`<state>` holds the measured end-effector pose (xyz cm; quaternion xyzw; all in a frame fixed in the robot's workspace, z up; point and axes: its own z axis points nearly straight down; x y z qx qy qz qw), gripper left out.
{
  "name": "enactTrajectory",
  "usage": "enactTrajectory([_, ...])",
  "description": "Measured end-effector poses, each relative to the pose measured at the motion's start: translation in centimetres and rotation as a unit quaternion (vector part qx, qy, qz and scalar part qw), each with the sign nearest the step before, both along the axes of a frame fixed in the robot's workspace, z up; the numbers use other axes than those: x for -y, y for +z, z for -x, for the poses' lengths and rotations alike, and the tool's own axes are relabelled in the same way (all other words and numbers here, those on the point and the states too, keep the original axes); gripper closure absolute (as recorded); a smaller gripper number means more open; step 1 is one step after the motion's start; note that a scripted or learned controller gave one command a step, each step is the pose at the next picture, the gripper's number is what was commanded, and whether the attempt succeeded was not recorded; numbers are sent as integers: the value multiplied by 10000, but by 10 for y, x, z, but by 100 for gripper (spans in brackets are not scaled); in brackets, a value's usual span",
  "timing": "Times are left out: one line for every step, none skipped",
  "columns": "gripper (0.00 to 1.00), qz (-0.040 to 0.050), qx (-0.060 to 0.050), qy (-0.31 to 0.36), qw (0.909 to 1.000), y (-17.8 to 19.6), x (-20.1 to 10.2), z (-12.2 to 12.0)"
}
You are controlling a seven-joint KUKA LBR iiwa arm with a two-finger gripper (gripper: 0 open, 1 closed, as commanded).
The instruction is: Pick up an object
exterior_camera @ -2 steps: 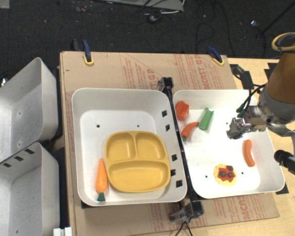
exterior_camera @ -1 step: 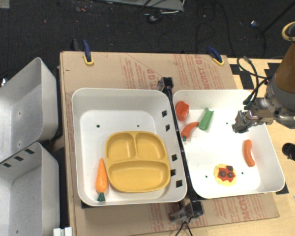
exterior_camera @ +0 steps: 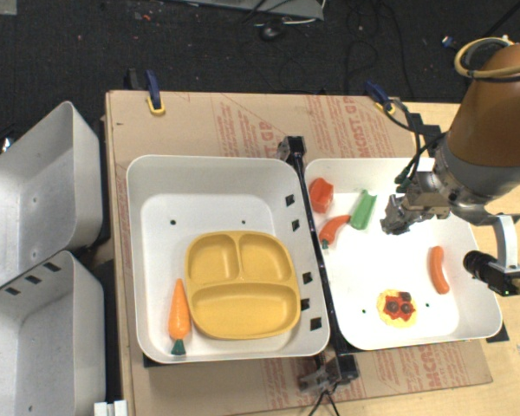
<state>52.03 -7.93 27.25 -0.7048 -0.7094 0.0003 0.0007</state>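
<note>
White plastic bins sit side by side on a cardboard-topped bench [exterior_camera: 243, 120], seen from the fixed overhead camera. The left shallow white bin [exterior_camera: 147, 258] carries a yellow three-compartment plastic tray [exterior_camera: 243, 284], with an orange toy carrot with a green tip [exterior_camera: 179, 315] lying just beside the tray's left edge. The right shallow white bin [exterior_camera: 468, 319] holds a scatter of toy food: a red-orange chunky piece [exterior_camera: 320, 193] near the upper left corner, a green stick-shaped piece [exterior_camera: 362, 210] tilted just right of it, a small curved orange-red piece [exterior_camera: 333, 229] touching or nearly touching the green stick's lower end, an orange sausage-shaped piece [exterior_camera: 438, 269] towards the right side, and a flat yellow disc with red and dark toppings [exterior_camera: 398, 308] near the front. The grey arm with its orange band [exterior_camera: 494, 102] reaches in from the right, its dark tool [exterior_camera: 397, 217] hanging over the upper middle of the right bin, near the green stick and apart from the sausage. Whether the tool is spread or closed cannot be told from this angle, and nothing can be seen between its tips. Two more white bins [exterior_camera: 35, 189] stand off the bench at left.
</note>
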Motion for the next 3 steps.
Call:
enactTrajectory([100,-3,8,4,10000,-2,-53,-11])
enactTrajectory([100,-1,11,7,10000,-6,-103,-25])
enactTrajectory([100,1,7,2,10000,-18,-147,-39])
